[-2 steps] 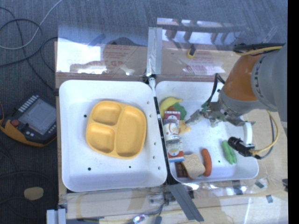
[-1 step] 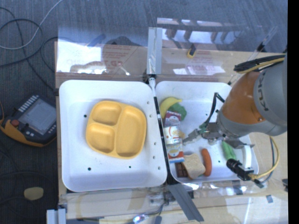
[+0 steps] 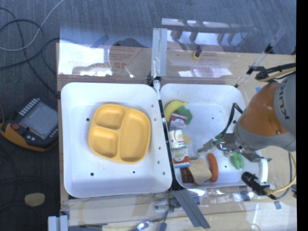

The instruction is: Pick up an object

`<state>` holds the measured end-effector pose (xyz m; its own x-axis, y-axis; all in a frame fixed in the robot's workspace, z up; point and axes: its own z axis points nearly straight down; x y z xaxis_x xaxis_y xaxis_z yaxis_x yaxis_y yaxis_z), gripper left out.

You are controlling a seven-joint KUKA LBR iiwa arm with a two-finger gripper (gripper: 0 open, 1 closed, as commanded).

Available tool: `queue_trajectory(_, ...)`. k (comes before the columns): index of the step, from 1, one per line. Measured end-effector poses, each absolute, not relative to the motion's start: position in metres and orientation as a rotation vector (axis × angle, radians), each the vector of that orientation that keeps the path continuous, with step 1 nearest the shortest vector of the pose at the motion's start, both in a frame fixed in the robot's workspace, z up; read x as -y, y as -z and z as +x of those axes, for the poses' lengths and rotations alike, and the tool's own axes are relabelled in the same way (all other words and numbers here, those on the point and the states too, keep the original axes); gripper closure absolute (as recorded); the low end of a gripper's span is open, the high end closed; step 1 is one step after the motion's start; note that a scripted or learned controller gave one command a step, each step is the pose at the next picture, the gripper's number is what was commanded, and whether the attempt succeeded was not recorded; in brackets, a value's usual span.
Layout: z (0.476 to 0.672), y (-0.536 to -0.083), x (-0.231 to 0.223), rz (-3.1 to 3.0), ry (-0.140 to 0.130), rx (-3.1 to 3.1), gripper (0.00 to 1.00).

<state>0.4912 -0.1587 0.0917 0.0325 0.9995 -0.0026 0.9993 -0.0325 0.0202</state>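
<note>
Where your gripper [image 3: 222,146] hangs low over the right bin [image 3: 211,102], you cannot tell whether it is parted or closed. Just beside it lies an orange-red sausage [image 3: 212,166], long axis running roughly top to bottom, touching a brown bread slice [image 3: 199,170]. A green piece [image 3: 237,160] sits under the wrist. Along that bin's left wall you have a banana [image 3: 174,106], a carton [image 3: 178,138]. The left bin [image 3: 77,177] holds 1 yellow divided plate [image 3: 119,133].
</note>
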Motion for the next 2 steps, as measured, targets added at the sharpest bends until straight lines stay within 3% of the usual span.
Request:
queue_trajectory(1,0.492,-0.101,0.159,2.245,-0.02,-2.174,1.0)
queue_trajectory(2,0.493,-0.183,0.074,2.226,0.002,-2.218,1.0)
